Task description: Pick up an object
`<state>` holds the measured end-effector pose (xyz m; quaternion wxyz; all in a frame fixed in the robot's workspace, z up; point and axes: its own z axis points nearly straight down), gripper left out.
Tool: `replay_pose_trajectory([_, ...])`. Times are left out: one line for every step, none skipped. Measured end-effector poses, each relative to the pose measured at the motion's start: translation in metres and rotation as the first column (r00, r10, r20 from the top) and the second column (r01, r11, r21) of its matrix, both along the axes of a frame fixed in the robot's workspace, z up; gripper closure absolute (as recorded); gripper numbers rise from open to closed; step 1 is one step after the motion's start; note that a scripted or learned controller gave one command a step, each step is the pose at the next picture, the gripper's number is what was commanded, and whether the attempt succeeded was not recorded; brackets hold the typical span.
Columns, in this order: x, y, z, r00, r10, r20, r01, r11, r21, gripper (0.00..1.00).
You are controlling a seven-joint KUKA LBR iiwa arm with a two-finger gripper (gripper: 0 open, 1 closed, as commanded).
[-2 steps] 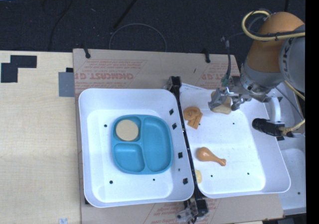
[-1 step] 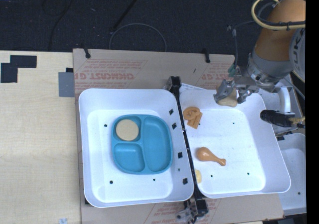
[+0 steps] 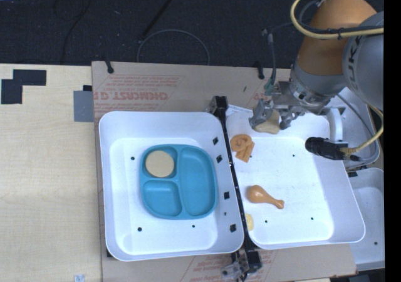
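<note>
My gripper hangs over the far edge of the right bin. A pale cream food piece shows between its two fingertips, and the fingers are closed against its sides. A crinkled orange-brown pastry piece lies in the right bin near the divider. Toward the bin's front lies a toy chicken drumstick. A small yellow piece rests against the divider at the front left corner.
The left bin holds a blue divided plate with a round tan biscuit in its upper left compartment. A black cylinder with a cable juts over the right bin's right side. The arm's orange band looms above.
</note>
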<state>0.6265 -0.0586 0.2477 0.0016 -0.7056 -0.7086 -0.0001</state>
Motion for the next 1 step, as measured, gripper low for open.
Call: replay_pose_trajectory([-0.0009, 0.0545, 0.005, 1.0, 0.0, 0.0, 0.0, 1.0, 0.0, 1.0])
